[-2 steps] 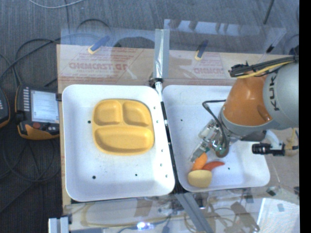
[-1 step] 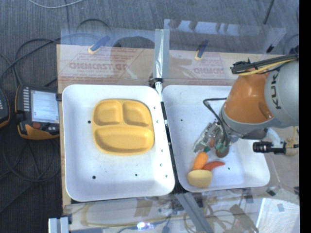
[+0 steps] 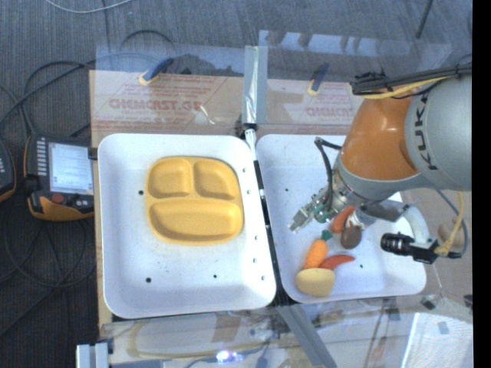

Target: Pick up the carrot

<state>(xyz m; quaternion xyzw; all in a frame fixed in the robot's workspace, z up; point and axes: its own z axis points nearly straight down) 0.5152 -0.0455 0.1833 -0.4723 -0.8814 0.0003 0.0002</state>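
- The left bin was a shallow white tray with rounded corners, and it held a yellow divided plate: two small compartments above, one long one below, smooth and moulded, with nothing in them.
- The right bin matched it, and all the food lay toward its near side.
- The carrot lay there, a short orange taper with a green tip pointing up toward my pincer; its blunt end touched a pale yellow rounded piece at the bin's front edge.
- A thin red piece lay just beside the carrot, on its right.
- A dark brown rounded piece and a small orange piece sat close under my wrist; my arm cut both off in part, so I could not name them.
- My pincer hung over the right bin, just above and to the left of the carrot, apart from it. Its metal fingers pointed left with nothing between them, but they blurred together and I could not tell how wide they stood.
- My orange band and grey casing hid the bin's far right part.
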